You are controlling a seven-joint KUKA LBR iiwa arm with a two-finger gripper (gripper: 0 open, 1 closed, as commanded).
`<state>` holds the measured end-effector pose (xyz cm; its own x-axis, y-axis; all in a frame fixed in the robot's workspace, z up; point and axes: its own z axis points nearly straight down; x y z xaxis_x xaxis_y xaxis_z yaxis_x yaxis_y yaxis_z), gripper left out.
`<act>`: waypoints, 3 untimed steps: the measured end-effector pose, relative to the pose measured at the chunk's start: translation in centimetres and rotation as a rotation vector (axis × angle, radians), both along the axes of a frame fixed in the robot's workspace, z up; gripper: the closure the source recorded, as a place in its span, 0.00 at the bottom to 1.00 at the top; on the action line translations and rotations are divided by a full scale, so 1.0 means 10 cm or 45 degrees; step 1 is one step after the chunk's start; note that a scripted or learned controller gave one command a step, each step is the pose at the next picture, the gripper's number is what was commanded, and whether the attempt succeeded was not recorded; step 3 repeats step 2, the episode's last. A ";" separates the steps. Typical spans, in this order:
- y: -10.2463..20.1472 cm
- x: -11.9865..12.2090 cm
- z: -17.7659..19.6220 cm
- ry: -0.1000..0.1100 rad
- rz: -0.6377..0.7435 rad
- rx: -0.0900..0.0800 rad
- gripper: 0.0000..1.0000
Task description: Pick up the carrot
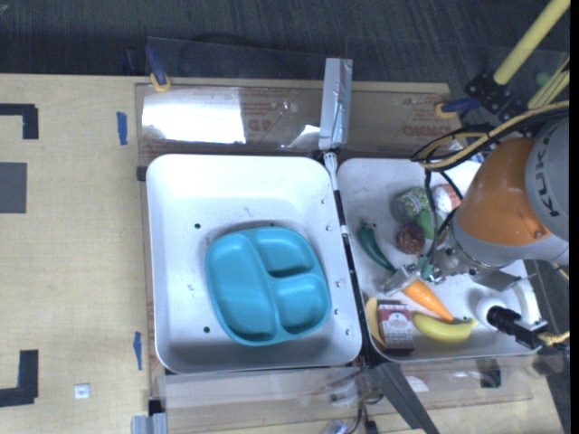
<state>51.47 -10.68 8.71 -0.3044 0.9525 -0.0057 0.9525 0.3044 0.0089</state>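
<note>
the carrot (427,298) lies on the floor of the right bin (380,183), toward its near side, orange and pointing its thin end to the right. a banana (441,329) curves just beside it on the near side, touching or almost touching the carrot's tip, and a small red-and-white packet (395,324) sits close at its blunt end. further back lie a green pepper (373,245), a dark red round fruit (411,238) and a greenish item (413,204). the hand (431,269) hangs just above the carrot's blunt end, under the orange wrist band; whether it is wide or narrow cannot be told, as the metal parts there blur together. to do the pick well, the hand should probably close across the carrot's thick middle, crosswise to its length, away from the banana, and come straight down so neighbours are not nudged. the left bin (172,188) holds a blue divided tray (267,283)
</note>
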 end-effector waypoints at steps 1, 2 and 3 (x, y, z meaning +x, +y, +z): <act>0.00 0.02 0.10 -0.006 0.000 0.000 1.00; 0.59 0.80 0.98 0.007 -0.192 0.005 1.00; 0.59 0.80 0.98 0.007 -0.192 0.005 1.00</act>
